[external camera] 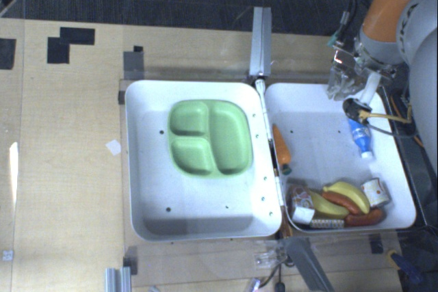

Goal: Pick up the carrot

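The carrot (280,147) is orange and slim. It lies lengthwise against the left wall of the right bin (318,147), about halfway down. My gripper (345,87) hangs over that bin's far right corner, well to the right of the carrot and apart from it. Nothing shows in its grasp.
A small blue-labelled bottle (361,137) lies near the right wall below the gripper. Along the bin's front edge sit bananas (345,196), a red sausage (363,217), a small box (376,192) and a packet (301,205). The left bin (147,167) holds a green divided plate (209,137).
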Motion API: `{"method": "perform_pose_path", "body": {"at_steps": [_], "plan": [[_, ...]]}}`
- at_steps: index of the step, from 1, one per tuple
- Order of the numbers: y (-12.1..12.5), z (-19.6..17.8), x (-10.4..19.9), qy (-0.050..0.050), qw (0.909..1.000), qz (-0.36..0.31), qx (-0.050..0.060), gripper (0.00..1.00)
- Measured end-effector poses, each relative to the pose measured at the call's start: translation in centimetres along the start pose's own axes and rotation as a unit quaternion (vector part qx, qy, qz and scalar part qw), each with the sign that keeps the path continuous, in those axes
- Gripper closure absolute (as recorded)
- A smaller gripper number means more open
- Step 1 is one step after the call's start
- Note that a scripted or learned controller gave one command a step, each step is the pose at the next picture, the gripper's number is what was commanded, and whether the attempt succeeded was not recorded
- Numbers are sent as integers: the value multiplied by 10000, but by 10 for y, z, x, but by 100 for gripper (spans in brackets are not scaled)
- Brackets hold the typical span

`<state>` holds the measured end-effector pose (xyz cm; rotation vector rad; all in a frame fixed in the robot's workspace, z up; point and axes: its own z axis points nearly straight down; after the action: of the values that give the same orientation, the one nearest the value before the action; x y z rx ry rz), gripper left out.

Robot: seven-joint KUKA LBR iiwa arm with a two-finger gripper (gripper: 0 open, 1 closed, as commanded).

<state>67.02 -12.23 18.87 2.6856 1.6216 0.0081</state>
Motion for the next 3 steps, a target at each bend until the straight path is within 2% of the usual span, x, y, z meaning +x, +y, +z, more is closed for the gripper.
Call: {"method": "perform_pose_path", "body": {"at_steps": [1, 2, 3], "plan": [[28, -12, -54, -4, 9843, -1766, -3, 100], [37, -41, -69, -6, 9568, -2906, -8, 100], [39, -53, -72, -6, 9547, -2977, -6, 100]]}}
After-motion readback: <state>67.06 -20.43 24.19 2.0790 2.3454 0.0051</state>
